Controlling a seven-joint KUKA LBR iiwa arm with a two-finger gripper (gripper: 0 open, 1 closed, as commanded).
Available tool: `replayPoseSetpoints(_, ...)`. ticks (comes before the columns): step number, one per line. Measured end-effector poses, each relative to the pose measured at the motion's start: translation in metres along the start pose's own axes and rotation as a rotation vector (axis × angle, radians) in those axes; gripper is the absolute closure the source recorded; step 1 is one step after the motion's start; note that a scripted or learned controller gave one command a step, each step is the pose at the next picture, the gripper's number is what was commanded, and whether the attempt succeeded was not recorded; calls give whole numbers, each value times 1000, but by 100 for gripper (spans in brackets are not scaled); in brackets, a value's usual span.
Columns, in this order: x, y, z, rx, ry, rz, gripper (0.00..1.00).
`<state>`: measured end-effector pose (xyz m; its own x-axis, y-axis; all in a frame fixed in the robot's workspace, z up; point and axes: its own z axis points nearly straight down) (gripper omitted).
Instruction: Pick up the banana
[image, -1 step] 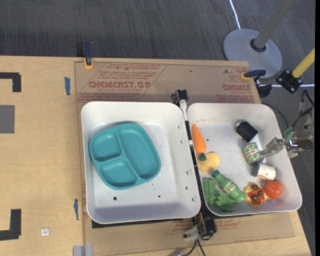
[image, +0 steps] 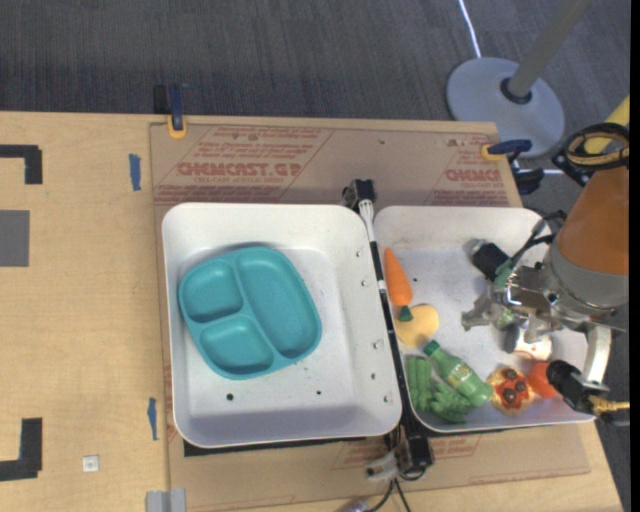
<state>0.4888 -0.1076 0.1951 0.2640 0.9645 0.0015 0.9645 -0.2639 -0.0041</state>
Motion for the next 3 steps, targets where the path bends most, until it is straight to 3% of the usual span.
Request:
replayPoseSetpoints(1,0,1,-10,-3,0,1,100)
replayPoseSetpoints(2,4,-8,108,-11,0,-84,100)
replayPoseSetpoints(3,45,-22,11,-4,-1,155,100)
